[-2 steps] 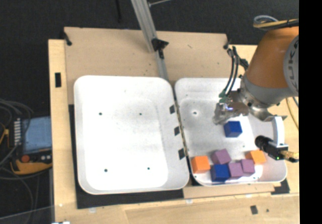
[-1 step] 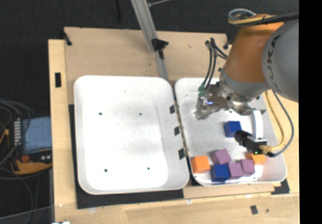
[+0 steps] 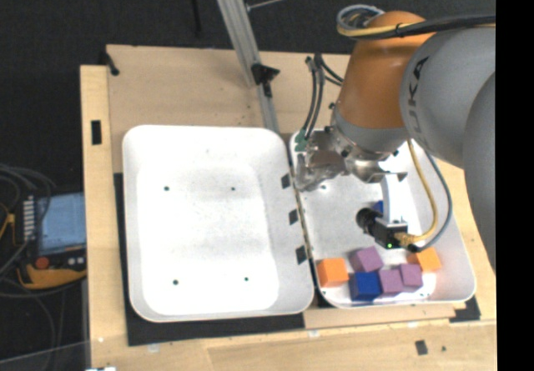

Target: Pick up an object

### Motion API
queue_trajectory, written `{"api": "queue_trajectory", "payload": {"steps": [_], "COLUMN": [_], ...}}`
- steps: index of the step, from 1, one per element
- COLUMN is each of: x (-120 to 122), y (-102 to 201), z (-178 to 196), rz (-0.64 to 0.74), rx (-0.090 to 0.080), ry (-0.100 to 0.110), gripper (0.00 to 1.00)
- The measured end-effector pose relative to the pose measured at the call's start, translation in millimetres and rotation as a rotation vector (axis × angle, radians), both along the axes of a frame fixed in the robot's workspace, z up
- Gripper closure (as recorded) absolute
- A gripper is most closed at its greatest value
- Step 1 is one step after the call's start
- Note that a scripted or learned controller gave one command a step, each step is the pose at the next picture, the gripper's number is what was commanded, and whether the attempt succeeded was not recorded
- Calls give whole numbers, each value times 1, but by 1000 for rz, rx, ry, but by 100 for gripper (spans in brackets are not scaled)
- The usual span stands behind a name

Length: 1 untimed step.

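Several small blocks lie along the near side of the right bin [image 3: 338, 215]: an orange block [image 3: 333, 271], a blue block [image 3: 365, 286], three purple blocks [image 3: 365, 260] [image 3: 390, 281] [image 3: 410, 275] and a second orange block [image 3: 429, 258]. A bit of another blue piece [image 3: 380, 208] peeks out from under the arm. My gripper [image 3: 308, 167] hangs over the far left part of the right bin, close to the wall between the bins and well away from the blocks. The arm's wrist hides its tips.
The left bin [image 3: 200, 219] sits beside the right one, its wall meeting it at the middle. A slanted metal pole [image 3: 238, 27] rises behind the bins. Cables and a black fitting with a green light [image 3: 380, 229] hang off the wrist above the blocks.
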<state>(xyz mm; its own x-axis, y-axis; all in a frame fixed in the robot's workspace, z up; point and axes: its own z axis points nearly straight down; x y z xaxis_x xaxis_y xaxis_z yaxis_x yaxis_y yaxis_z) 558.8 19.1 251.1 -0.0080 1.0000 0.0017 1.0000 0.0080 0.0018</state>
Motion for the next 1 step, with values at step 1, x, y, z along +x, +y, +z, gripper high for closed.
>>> {"api": "queue_trajectory", "payload": {"steps": [1], "x": [4], "y": [55], "z": [5], "rz": [0], "rx": [0], "ry": [1], "gripper": [100]}}
